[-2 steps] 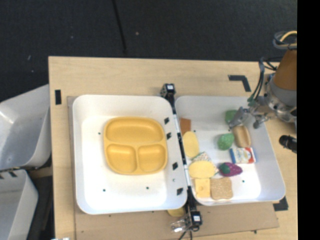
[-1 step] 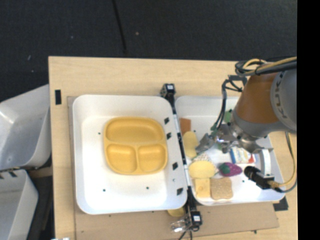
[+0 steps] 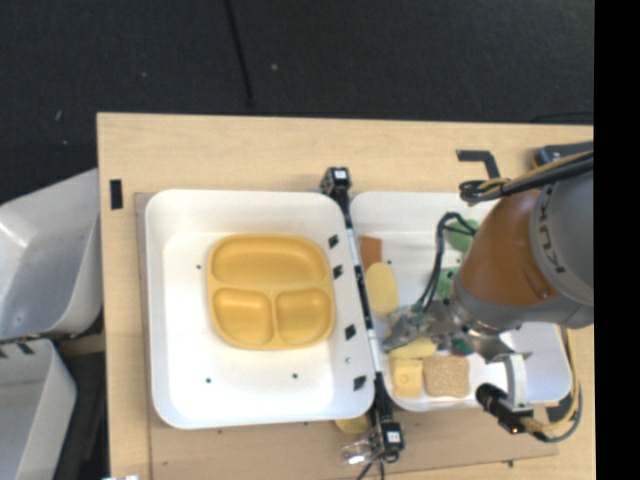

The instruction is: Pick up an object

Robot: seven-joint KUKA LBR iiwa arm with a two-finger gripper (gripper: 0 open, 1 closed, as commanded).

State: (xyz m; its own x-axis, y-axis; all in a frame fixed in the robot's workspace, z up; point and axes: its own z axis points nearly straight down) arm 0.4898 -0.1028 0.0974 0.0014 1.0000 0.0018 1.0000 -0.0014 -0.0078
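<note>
The arm comes in from the right and bends down into the right bin (image 3: 400,208). Its gripper (image 3: 415,325) is low among the objects near the bin's left wall. Around it lie a pale yellow oblong piece (image 3: 381,288), a brown block (image 3: 371,248), a yellow cube (image 3: 406,376), a tan bread-like square (image 3: 446,376) and another yellow piece (image 3: 413,349) right under the gripper. A green item (image 3: 459,233) peeks out behind the orange band of the arm (image 3: 500,253). I cannot see whether anything sits between the fingers.
The left bin (image 3: 180,368) holds a yellow divided plate (image 3: 270,290) with three compartments. A black clip (image 3: 336,179) sits at the top of the divider between the bins. Cables hang off the wrist at the lower right (image 3: 520,418).
</note>
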